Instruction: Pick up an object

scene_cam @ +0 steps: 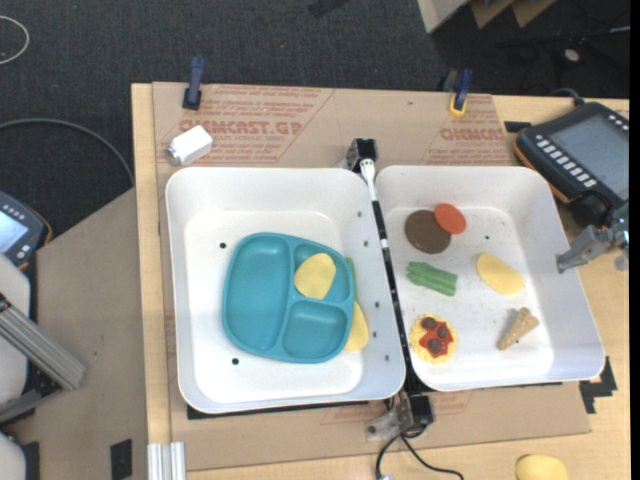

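The right bin [570,298] holds several toy foods: a brown disc [426,232] with a red-orange disc [451,218] overlapping its far edge, a green bean bundle [432,278], a yellow lemon-like piece [499,274], a small pizza-like round [435,337] and a tan cone [517,327]. In the left bin [190,268] lies a teal divided plate [270,303] with a yellow piece [316,275] on it and another yellow piece [357,329] at its right edge. My grey gripper [585,250] pokes in at the right bin's right rim, holding nothing that I can see.
A black teach pendant [580,153] lies beyond the right bin's far right corner. A white block [190,146] sits on the cardboard behind the left bin. Clamps [193,70] [460,92] stand at the bench's far edge. A yellow object [540,466] lies at the bottom right.
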Available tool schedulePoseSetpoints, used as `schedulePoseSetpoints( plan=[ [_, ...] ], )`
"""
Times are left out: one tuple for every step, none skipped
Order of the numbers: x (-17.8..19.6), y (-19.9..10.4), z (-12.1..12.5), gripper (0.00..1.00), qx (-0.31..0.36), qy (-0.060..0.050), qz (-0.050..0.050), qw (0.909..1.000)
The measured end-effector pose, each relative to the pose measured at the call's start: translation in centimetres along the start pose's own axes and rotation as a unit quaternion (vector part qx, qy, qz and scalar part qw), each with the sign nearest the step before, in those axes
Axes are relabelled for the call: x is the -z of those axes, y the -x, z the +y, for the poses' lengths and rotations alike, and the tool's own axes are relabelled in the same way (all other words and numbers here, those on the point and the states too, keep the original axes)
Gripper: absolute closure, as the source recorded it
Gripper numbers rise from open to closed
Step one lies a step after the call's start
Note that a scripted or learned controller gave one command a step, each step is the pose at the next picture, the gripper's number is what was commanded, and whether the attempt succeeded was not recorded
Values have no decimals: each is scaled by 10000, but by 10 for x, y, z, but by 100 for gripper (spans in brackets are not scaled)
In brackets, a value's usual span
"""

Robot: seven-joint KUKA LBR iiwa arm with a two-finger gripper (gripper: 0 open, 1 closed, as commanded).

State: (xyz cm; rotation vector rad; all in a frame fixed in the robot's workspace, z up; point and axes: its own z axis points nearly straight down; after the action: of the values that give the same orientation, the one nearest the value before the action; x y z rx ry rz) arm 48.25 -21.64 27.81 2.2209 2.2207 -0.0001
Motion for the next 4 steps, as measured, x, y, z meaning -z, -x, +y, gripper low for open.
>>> schedulePoseSetpoints(
  plan=[
    [11, 0, 1, 100, 6, 17, -10, 10000],
    [143, -62, 58, 100, 52, 96, -17, 9999],
    [255, -119, 109, 100, 45, 90, -10, 9999],
    [197, -263, 59, 100, 88, -30, 24, 10000]
  ],
)
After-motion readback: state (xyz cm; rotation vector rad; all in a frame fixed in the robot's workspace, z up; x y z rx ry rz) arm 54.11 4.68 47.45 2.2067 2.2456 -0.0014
